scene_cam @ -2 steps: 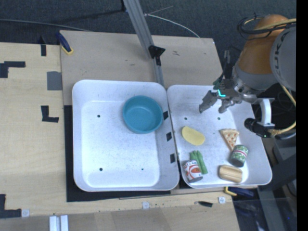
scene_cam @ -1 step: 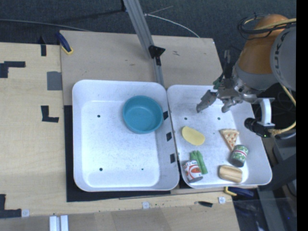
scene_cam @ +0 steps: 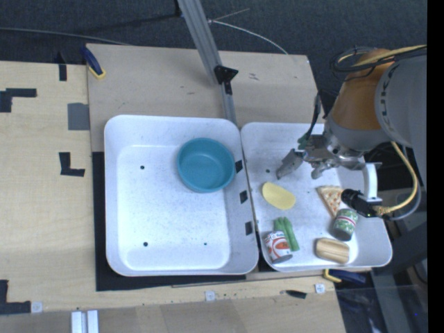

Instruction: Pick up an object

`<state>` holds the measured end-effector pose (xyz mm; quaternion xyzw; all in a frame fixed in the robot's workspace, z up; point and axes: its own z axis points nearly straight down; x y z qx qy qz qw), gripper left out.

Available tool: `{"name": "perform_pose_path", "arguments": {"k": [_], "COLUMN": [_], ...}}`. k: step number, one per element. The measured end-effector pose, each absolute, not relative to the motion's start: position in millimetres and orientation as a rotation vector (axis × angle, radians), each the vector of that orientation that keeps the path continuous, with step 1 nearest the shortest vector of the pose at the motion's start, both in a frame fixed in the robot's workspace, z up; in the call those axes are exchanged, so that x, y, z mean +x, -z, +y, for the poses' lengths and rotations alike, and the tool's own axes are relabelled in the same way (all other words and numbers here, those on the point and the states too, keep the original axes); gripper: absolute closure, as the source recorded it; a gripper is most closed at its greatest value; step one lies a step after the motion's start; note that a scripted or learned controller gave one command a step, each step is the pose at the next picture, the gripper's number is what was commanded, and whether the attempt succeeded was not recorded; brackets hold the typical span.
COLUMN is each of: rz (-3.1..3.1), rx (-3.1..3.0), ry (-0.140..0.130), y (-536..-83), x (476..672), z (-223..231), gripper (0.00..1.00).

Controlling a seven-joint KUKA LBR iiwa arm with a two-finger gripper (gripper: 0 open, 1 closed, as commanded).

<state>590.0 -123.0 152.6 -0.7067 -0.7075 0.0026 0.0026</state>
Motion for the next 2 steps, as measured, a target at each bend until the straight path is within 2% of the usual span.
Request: {"name": "perform_pose_path", "arguments": {"k": [1, 2], "rz": [-2.220, -2.223], "rx": [-2.215, -2.220], "ry": [-0.008, -0.001], "y": [-95.0, -90.2], "x": [596.9, 597.5], "z": [-117.5, -117.3], "gripper": [0.00, 0.00]}}
